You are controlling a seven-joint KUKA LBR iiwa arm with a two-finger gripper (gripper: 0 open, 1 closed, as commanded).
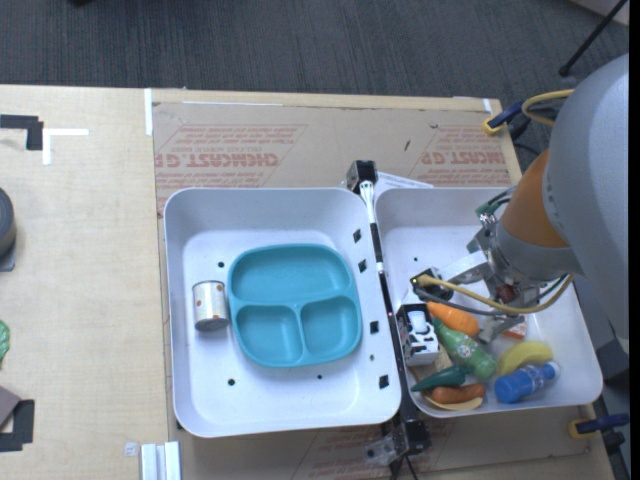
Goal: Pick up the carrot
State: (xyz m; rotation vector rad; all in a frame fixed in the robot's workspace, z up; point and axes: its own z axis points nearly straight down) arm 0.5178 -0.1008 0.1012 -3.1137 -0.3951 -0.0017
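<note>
Carrot (pixel 453 318) lies in right bin (pixel 432 236), gripper (pixel 496 293) just beside it; you can't tell its grip state.

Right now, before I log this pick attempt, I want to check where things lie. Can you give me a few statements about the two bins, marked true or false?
1. The carrot lies in the view's right bin. True.
2. The banana lies on the teal plate. False: it lies in the right bin, just above the blue bottle in the view.
3. A small metal can sits beside the plate in the view's left bin. True.
4. The gripper hangs over the left bin. False: it is over the right bin, close to the carrot.
</note>
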